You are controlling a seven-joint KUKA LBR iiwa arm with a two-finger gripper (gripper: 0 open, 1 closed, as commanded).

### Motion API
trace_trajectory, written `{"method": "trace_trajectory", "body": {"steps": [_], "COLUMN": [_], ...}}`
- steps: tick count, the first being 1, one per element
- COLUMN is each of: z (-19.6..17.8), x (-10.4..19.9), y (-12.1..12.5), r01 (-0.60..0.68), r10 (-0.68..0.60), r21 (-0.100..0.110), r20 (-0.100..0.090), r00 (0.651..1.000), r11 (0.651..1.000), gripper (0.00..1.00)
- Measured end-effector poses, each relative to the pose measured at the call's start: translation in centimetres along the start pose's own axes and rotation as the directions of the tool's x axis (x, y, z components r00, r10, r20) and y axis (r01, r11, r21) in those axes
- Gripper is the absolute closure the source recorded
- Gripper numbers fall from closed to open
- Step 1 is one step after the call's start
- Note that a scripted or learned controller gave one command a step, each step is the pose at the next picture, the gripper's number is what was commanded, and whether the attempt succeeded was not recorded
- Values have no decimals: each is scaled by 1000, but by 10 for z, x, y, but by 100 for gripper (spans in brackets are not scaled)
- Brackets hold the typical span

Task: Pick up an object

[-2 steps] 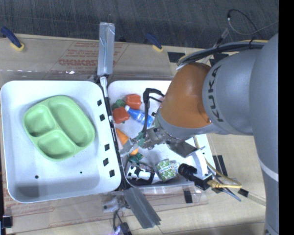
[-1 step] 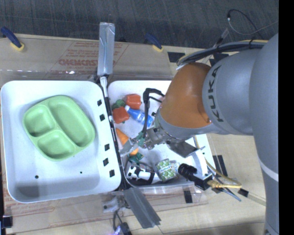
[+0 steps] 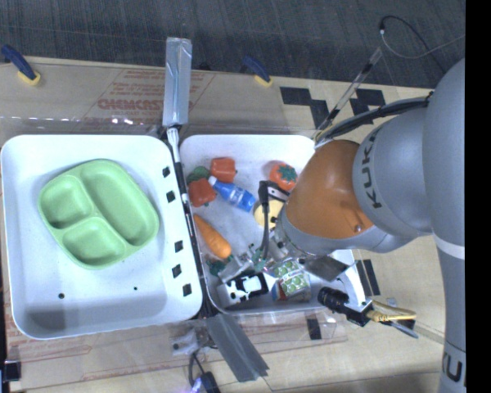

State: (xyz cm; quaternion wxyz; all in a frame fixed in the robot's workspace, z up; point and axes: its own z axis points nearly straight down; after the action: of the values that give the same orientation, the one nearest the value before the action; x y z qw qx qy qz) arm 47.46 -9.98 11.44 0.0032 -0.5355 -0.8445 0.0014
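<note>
The right bin (image 3: 245,147) holds several small things. An orange carrot (image 3: 212,236) lies near its left wall. A red piece (image 3: 201,192) and an orange-red piece (image 3: 222,169) sit at the back left, with a blue bottle (image 3: 233,194) beside them. A red and green fruit (image 3: 281,173) lies further right. A yellow thing (image 3: 268,210) peeks out from under the arm. My gripper (image 3: 264,260) is low in the bin's front part, beside a green and white packet (image 3: 293,282) and a black and white thing (image 3: 247,286). The orange wrist band (image 3: 331,195) hides much of the bin.
The left bin (image 3: 24,301) bears a green divided plate (image 3: 99,212). A grey bar (image 3: 177,80) stands at the back between the bins. Blue clamps (image 3: 21,62) hold the cardboard behind. The arm covers the right bin's right side.
</note>
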Motion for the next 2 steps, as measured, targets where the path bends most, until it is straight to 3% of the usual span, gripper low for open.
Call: {"method": "trace_trajectory", "body": {"steps": [1, 2], "z": [23, -78], "x": [-3, 11], "y": [0, 103], "r01": [343, 496], "r10": [-343, -496], "r21": [-3, -2], "r20": [3, 6], "r00": [939, 869], "r11": [939, 869], "gripper": [0, 0]}}
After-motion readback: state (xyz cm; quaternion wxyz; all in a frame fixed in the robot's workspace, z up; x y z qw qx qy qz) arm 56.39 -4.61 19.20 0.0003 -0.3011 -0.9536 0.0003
